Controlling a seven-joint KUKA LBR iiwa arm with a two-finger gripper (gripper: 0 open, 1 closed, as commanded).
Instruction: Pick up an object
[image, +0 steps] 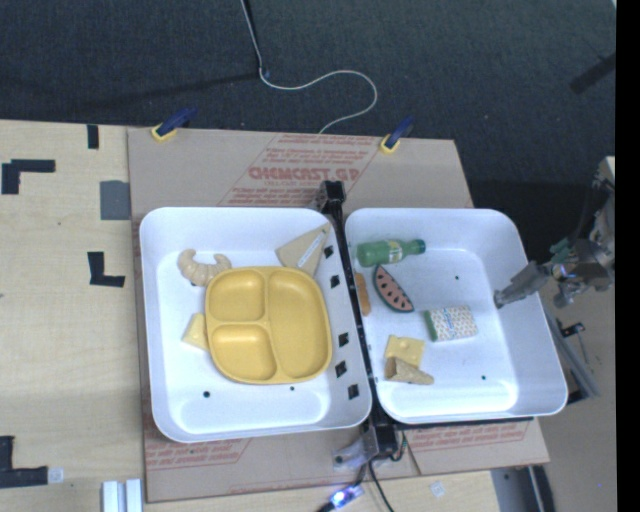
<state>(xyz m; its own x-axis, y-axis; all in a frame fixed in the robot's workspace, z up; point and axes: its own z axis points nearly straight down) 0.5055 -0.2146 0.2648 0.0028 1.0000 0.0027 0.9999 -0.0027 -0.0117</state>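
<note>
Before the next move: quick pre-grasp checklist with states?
1. Gripper over the right bin: ok, it sits at that bin's right rim.
2. Finger state: cannot tell, too small and blurred.
3. Nothing held: cannot tell.
4. Targets in the right bin: ok. Green bottle, watermelon slice, small box and cheese piece lie apart from each other.
5. Nearest target clear: ok, the small box lies left of the gripper with bare floor around it.
6. Left bin: not ok for easy picks, the yellow tray crowds the pieces around it.
</note>
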